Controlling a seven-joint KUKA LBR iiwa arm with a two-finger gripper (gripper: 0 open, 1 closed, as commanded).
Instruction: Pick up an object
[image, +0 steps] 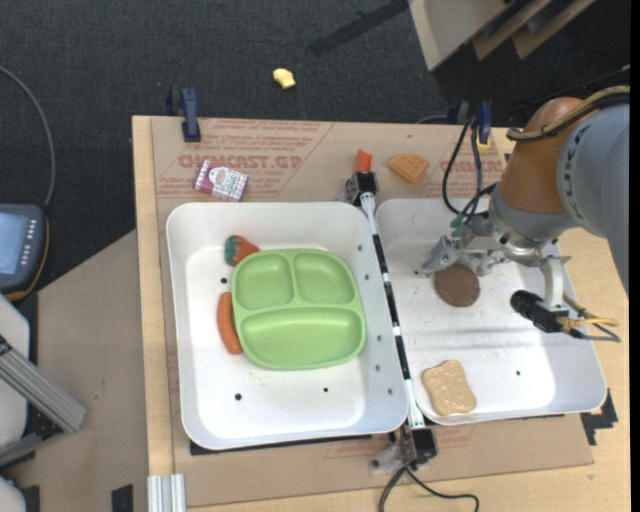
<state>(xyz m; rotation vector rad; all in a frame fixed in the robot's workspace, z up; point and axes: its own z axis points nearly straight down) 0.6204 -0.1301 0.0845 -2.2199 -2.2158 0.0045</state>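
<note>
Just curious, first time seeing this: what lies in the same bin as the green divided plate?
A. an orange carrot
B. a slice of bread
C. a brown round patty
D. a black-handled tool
A: the orange carrot lies against the green divided plate in the left bin.

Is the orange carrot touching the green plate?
Touching. In the camera view the orange carrot lies in the left bin right against the green plate's left edge, which overlaps it, with no white gap between them.

Flat round brown patty (458, 288), upper middle of the right bin (520, 395), directly beneath the pincer (463, 262).
</note>
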